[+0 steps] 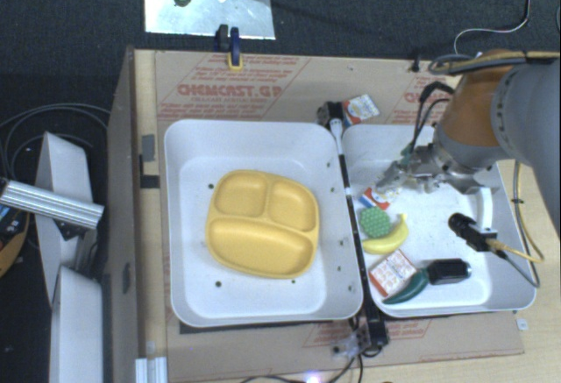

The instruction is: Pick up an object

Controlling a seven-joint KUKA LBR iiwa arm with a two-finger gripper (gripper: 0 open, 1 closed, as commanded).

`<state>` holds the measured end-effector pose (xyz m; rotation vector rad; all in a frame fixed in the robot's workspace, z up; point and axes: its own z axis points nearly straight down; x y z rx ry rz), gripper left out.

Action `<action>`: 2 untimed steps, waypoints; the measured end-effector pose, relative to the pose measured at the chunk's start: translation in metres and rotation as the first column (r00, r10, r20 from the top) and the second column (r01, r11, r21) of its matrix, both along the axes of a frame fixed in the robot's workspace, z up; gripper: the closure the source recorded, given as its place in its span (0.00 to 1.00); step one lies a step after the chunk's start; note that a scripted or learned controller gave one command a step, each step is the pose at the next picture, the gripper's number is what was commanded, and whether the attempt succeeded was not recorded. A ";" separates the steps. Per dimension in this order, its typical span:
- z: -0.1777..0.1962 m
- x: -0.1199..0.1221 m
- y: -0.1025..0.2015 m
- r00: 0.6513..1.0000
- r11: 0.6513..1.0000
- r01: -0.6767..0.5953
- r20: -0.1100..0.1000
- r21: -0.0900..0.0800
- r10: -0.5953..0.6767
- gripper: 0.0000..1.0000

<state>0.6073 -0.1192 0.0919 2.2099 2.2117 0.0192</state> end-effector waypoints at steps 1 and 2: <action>-0.002 -0.082 -0.008 1.000 1.000 0.001 -0.001 -0.001 -0.001 0.00; 0.166 -0.105 0.003 1.000 1.000 -0.002 -0.014 0.001 0.002 0.00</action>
